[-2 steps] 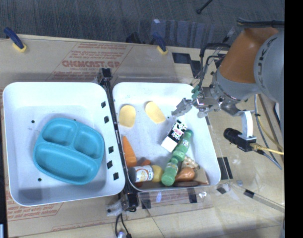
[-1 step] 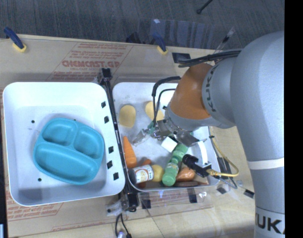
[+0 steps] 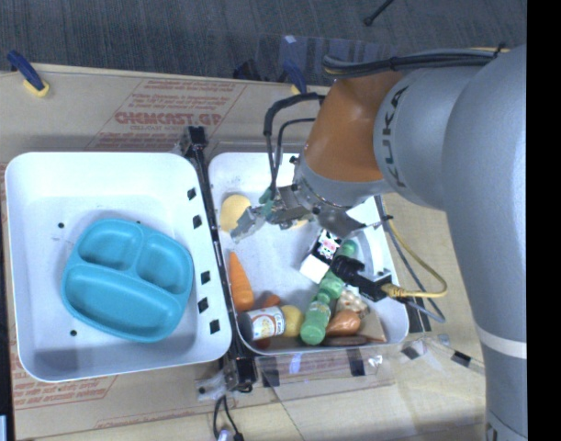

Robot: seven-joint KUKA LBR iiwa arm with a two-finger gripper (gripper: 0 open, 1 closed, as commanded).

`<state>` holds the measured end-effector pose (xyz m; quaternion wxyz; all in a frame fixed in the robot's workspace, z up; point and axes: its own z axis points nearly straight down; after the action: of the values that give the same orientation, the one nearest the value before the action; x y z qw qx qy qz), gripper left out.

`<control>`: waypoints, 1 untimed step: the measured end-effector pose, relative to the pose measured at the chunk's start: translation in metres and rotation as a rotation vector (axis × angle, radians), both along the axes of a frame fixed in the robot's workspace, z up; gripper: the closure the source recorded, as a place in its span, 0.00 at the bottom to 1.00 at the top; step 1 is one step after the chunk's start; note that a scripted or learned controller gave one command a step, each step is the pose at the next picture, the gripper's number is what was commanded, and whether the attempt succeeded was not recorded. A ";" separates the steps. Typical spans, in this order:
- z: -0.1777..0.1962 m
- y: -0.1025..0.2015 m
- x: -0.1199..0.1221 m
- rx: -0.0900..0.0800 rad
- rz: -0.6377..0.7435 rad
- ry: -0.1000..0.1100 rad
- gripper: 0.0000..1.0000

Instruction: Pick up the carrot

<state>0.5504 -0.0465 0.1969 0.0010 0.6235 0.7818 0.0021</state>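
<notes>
One carrot (image 3: pixel 240 283) in play here, lying along the left wall of the right bin (image 3: pixel 262 168), thin end pointing up toward the far side and fat end down by the clutter. Nothing's touching it from above, it's just flat on the bin floor. Right below it there's a small jar with a label (image 3: pixel 264 323), then a green bottle (image 3: pixel 322 306) and a few more food bits crammed along the near wall. A yellowish round thing (image 3: pixel 233 211) sits up past the carrot's tip. The end effector (image 3: pixel 254 219) hangs over that yellow piece, above and a bit right of the carrot, fingers spread a little with nothing between them. The left bin (image 3: pixel 32 177) holds a blue divided tray (image 3: pixel 126 277). Both bins sit on the bench (image 3: pixel 133 108), which has a cardboard sheet on it.
</notes>
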 end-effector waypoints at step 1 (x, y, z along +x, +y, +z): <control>-0.006 -0.011 -0.048 -0.001 0.208 0.014 0.00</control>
<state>0.5022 -0.0570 0.1911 -0.0044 0.5391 0.8422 -0.0028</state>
